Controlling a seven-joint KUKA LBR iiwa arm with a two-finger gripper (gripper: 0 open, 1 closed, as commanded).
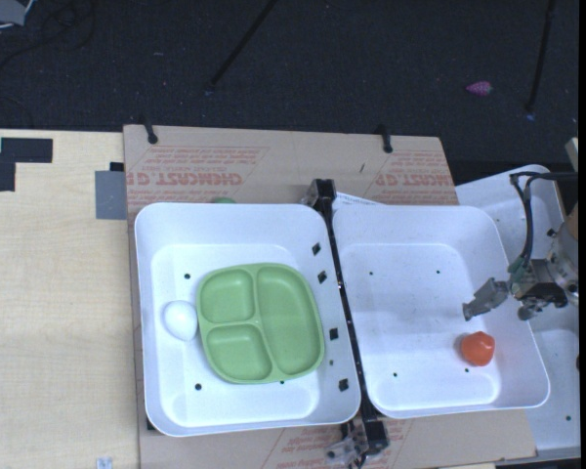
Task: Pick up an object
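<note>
While the gripper point(486, 299) is seen at the right side of the right bin point(410, 233), nothing is seen between its tips. How far the jaws stand apart cannot be told at this size; a grey piece is seen jutting left and down over the bin floor, and darker parts of the wrist are seen just right of it, past the bin's right rim. Cables are seen looping up from the wrist.

An orange-red object point(478, 349), small and rounded, is seen on the floor of the right bin, near the lower right corner. It is placed just below the gripper and slightly to its left side; whether the two touch cannot be told, but a small gap appears between them. It is not held.

In the left bin point(166, 228), a green divided plate point(260, 322) with three compartments is laid flat, filling much of the floor. A small white round object point(180, 319) is set against the plate's left edge, touching or nearly so.

Both bins are set side by side on a cardboard sheet point(273, 169) with red printing, joined along a dark centre strip with clips. A pale wooden bench top point(49, 301) is seen to the left, with dark floor beyond the top edge.
</note>
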